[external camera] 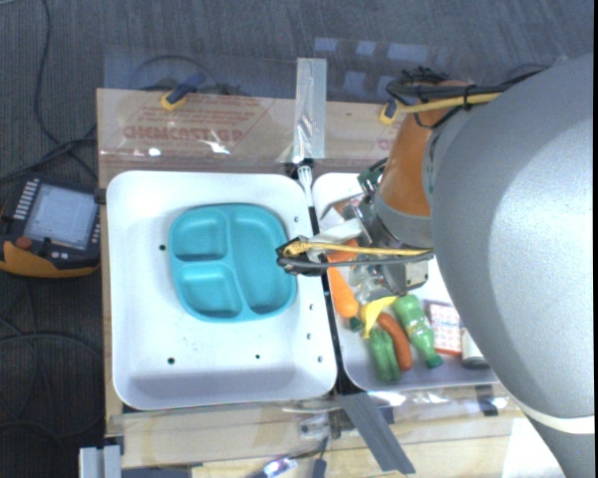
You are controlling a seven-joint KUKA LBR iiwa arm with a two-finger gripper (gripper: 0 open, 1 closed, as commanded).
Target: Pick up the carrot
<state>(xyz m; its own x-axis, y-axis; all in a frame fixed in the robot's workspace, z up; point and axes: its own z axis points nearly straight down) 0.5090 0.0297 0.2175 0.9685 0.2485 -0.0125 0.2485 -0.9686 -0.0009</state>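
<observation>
The carrot [342, 295] is an orange tapered piece lying along the left wall of the right bin [331, 189]. Its upper end runs under the robot's wrist. My gripper [366, 235] hangs low over the upper left part of the right bin, just above and to the right of the carrot's top end. The grey arm and its orange band cover much of that bin. Nothing can be made out between the fingers.
A blue divided plate [229, 262] lies in the left bin [140, 357]. Beside the carrot in the right bin are a yellow banana [375, 313], green vegetables [384, 357], a second orange piece [395, 339] and a small printed box [445, 323].
</observation>
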